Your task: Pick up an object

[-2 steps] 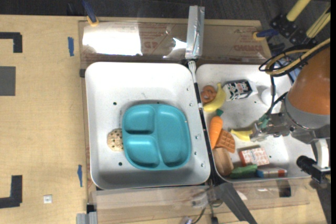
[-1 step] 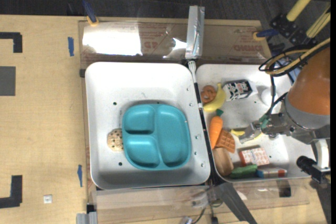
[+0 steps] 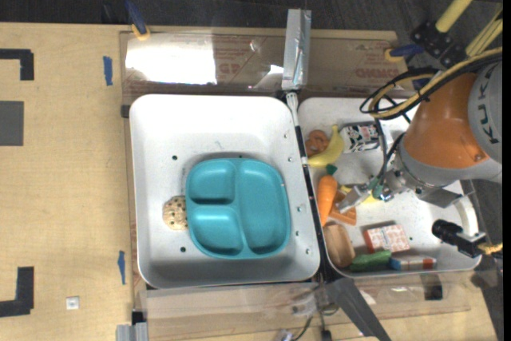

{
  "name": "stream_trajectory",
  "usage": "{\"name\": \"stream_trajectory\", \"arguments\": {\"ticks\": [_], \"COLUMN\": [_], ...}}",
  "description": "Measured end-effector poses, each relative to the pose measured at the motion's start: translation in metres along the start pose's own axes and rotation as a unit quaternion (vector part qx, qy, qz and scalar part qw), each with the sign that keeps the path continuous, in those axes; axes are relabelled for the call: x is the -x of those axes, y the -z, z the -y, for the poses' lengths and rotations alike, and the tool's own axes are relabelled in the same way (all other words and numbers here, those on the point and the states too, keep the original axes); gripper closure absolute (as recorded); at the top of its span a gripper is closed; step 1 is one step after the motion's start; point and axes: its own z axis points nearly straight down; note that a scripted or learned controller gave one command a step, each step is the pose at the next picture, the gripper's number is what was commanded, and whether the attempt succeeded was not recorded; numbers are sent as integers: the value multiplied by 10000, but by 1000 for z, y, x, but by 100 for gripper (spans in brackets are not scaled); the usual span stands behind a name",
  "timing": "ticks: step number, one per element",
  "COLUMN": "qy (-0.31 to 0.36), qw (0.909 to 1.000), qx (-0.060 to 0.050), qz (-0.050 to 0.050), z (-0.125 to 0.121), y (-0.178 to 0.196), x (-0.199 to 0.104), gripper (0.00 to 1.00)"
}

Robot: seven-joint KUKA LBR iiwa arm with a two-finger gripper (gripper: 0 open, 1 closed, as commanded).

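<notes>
At the far left, bare bench board is being shown, with nothing on it that bears on the task. Next, the left bin is being occupied by a teal divided plate, lying flat near its middle, and a small cookie is resting just beside the plate's left edge, touching or nearly touching it; both are lying well apart from the arm, so they are probably not being aimed at. Past the divider, the right bin is being crowded along its left wall: a brownish round piece and a yellow banana are lying at the top, an orange carrot below them, and a tan bread-like piece lower down, with a green marker-like stick and a small red box near the front rim. The clutter appears to be left loose so that any item can serve as the object to be picked. The gripper is being held low over this bin, just right of the carrot and beside a small orange piece, presumably because that cluster is being targeted. Whether anything is being pinched cannot be told from this view. Further right, the orange band is being seen above the wrist.
</notes>
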Motion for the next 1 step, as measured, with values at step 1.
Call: {"name": "stream_trajectory", "arguments": {"ticks": [1], "qy": [-500], "qw": [9987], "qx": [-89], "qz": [-56], "z": [34], "y": [97], "x": [3], "gripper": [0]}}
